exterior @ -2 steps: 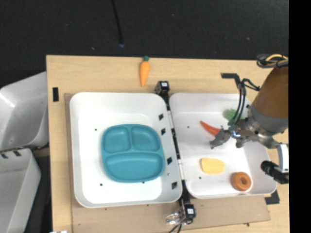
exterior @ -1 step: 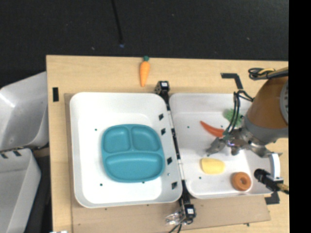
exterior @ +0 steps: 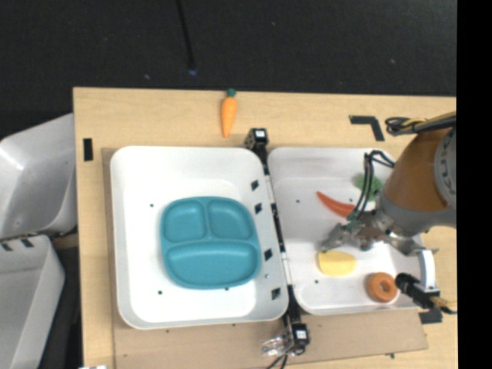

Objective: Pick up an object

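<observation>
The claw (exterior: 346,239) hangs low in the right bin (exterior: 307,171), right of centre in the frame; whether it is apart or together I cannot tell; just below it lies a yellow piece (exterior: 337,264), close under the tips; a red pepper (exterior: 336,203) lies above-left of it; a brown ring (exterior: 381,287) sits toward the lower right corner; something green (exterior: 360,181) peeks out beside the arm (exterior: 419,179); the left bin (exterior: 131,229) holds a blue tray (exterior: 209,241); a carrot (exterior: 228,114) lies on the bench (exterior: 154,114) above the bins.

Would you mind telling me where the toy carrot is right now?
The toy carrot lies on the bare wooden bench, outside both bins, just beyond the far rim of the left bin near the small black clip between the bins.
</observation>
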### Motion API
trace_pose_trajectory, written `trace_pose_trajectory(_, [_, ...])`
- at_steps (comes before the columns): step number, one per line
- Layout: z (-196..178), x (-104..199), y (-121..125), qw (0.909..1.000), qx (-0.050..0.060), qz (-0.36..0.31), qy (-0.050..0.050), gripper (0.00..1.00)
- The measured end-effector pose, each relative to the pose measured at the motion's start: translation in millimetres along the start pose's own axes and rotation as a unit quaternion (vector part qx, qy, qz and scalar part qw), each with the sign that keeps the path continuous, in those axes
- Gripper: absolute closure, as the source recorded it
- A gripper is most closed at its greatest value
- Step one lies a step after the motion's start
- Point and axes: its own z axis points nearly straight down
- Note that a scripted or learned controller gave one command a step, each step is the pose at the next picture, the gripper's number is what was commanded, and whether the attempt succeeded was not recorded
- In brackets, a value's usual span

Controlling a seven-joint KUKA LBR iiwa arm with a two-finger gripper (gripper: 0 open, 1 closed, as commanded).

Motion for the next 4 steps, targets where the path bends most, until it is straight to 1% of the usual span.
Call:
trace_pose_trajectory(1, [-12.4,-1.3,1.1,1.0000,-0.002,0.003,-0.001,1.00])
trace_pose_trajectory(2, [-59.2,-10.8,-0.4,1.0000,-0.004,0.002,-0.001,1.00])
trace_pose_trajectory(3, [-123.5,-14.8,3.8,1.0000,-0.005,-0.002,-0.002,1.00])
trace_pose_trajectory(4, [-161.6,-16.3,5.0,1.0000,-0.004,-0.002,-0.001,1.00])
